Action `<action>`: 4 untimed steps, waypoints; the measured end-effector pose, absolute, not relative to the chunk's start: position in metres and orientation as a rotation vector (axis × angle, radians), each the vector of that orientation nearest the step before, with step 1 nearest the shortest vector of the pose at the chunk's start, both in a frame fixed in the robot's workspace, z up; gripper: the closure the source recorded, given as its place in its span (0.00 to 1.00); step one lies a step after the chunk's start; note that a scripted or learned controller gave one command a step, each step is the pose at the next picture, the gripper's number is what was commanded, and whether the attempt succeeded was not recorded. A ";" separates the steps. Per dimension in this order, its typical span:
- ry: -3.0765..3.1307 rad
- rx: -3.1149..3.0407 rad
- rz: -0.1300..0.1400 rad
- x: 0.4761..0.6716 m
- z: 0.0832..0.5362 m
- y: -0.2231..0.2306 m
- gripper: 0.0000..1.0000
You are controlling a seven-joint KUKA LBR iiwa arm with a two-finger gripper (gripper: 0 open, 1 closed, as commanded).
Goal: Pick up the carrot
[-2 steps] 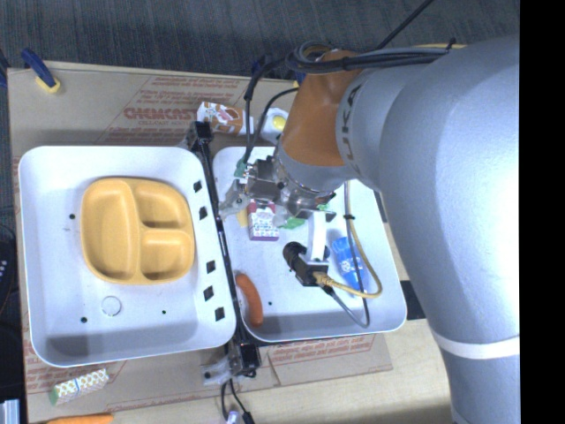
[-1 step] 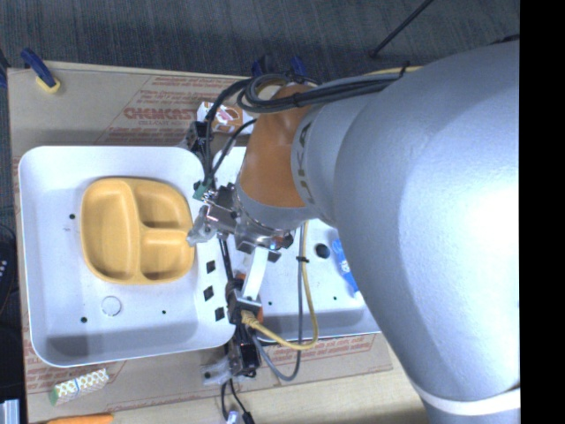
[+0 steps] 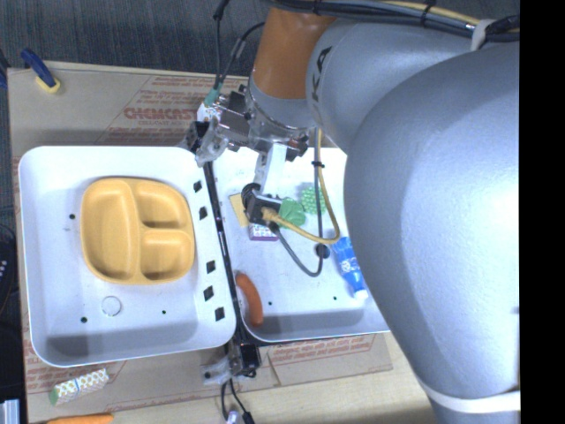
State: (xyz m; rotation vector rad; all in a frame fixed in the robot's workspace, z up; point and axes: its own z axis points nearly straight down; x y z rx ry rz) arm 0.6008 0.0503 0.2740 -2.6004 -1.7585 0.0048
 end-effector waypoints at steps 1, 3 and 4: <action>-2.084 -2.348 0.004 0.656 0.221 0.011 0.00; -2.220 -2.222 0.003 0.656 0.295 -0.011 0.00; -2.227 -2.212 0.006 0.657 0.305 -0.009 1.00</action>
